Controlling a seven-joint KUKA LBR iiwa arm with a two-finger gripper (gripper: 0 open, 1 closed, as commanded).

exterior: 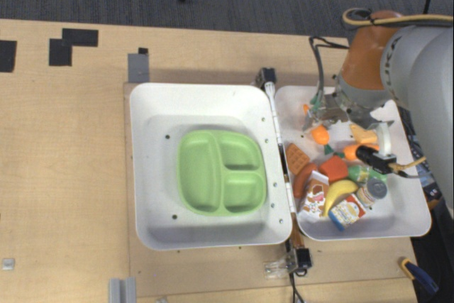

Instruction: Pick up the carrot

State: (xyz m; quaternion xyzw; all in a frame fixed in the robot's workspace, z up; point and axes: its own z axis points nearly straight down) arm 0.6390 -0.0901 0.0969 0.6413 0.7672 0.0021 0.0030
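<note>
Hand (320,112) above small rounded orange carrot (320,134) in right bin (411,220)

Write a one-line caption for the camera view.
KUKA arm's end effector hovers over the right bin of toy food near the carrot; green divided plate sits in left bin.

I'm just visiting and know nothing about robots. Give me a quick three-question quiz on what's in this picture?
1. True or false: the green divided plate lies in the left bin.
2. Which bin is the tool over? A) left B) right
3. Fill in: the yellow fruit among the toys in the right bin is a ____.

Key:
1. True.
2. B; it is above the orange carrot at the bin's upper end.
3. Banana.
</note>
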